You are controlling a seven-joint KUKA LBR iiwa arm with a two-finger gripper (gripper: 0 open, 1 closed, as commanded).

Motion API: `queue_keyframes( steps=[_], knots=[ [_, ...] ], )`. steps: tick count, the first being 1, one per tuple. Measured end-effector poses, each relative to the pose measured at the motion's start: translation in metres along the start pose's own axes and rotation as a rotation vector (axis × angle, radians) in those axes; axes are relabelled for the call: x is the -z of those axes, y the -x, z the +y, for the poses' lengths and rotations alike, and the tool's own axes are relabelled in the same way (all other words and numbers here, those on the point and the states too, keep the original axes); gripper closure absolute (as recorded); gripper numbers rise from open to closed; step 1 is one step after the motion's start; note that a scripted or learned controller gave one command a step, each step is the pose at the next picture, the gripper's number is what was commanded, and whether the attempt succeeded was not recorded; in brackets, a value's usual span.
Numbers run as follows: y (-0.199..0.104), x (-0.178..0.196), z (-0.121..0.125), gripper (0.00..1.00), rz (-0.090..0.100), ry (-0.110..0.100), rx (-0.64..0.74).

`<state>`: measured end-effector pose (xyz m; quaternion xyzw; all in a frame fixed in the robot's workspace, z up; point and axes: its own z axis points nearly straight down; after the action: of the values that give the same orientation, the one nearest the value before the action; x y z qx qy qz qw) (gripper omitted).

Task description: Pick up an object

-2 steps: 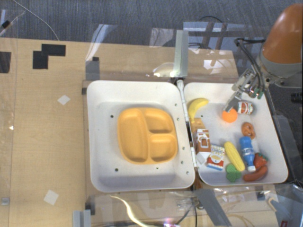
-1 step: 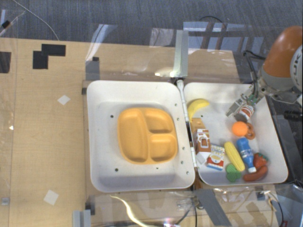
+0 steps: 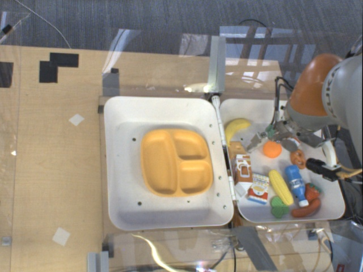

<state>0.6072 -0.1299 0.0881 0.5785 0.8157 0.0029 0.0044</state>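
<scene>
Orange ball (image 3: 272, 149) sits just under your gripper (image 3: 276, 134) in the right bin (image 3: 339, 208); likely the target. Jaws' state: cannot tell.

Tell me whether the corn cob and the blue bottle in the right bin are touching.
Touching. In the camera view the corn cob lies right beside the blue bottle, their long sides meeting with no strip of white bin floor between them.

We see the grey arm (image 3: 340, 89) reaching in from the right over the right bin (image 3: 334, 208), orange band (image 3: 309, 86) above the wrist, gripper (image 3: 271, 136) low near the bin's back half.
</scene>
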Motion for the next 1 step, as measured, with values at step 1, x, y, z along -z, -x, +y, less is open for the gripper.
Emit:
queue_keyframes(
  steps=[1],
  knots=[
    [0.0023,0.0150,0.0035,1.00,-0.008,0.011,0.007]
  ],
)
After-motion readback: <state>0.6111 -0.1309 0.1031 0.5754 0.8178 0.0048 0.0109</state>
